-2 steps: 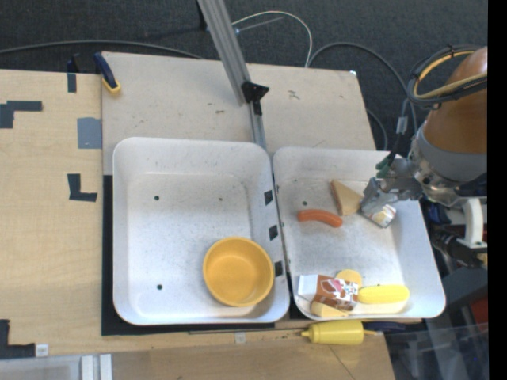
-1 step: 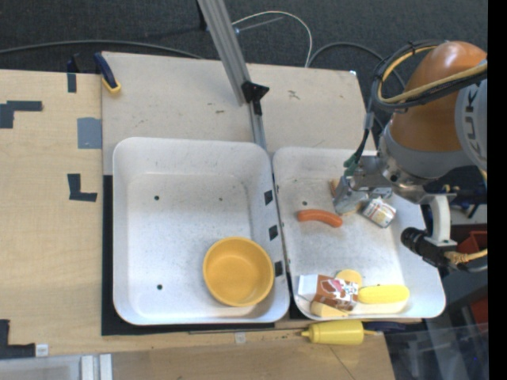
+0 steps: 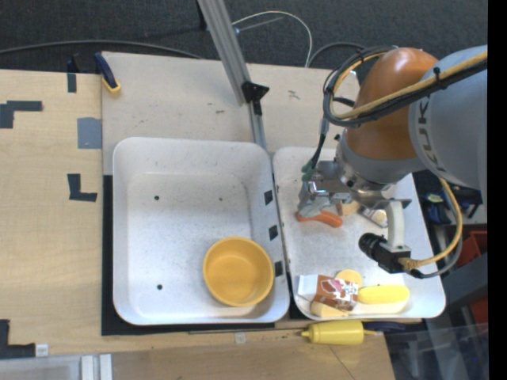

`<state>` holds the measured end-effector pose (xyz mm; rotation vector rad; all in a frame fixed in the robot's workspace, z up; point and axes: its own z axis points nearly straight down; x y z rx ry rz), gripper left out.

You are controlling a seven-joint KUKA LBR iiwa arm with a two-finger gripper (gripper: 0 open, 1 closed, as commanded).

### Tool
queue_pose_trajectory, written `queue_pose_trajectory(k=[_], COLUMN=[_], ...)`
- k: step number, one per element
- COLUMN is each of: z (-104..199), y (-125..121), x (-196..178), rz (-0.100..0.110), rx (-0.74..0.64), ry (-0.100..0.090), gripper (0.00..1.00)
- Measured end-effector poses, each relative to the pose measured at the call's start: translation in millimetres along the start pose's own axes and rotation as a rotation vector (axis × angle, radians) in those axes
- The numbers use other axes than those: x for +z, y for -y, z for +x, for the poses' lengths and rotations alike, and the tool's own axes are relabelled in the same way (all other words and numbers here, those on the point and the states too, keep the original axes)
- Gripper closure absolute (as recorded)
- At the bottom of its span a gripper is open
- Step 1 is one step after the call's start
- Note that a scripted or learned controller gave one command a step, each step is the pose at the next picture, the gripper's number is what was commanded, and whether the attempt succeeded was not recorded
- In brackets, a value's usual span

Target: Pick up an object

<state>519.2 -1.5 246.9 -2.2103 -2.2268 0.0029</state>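
Arm lowered into the right bin (image 3: 295,236), jaws (image 3: 317,203) just above an orange carrot-like object (image 3: 325,219)

We see the grey arm (image 3: 444,109) with its orange band (image 3: 388,101) reaching in from 3 o'clock, its wrist over the upper half of the right bin; the jaws stand at the bin's 10 o'clock region, touching or just above the orange object, and we cannot tell whether they are open or closed, nor whether anything lies between them. At the bin's 6 o'clock edge we find a yellow object (image 3: 384,294), a brown-and-white packet (image 3: 331,290) and a round pale yellow piece (image 3: 348,277) close together. In the left bin (image 3: 190,169) a yellow bowl (image 3: 237,270) sits upright at 5 o'clock. A yellow bottle (image 3: 339,332) lies on the surface (image 3: 47,212) just below the right bin
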Motion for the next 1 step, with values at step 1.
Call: queue_pose_trajectory(k=[1], z=[49.2], y=[-2.8], x=[2.1], rz=[-0.001], rx=[0.001], ry=[0.001], gripper=[1.0])
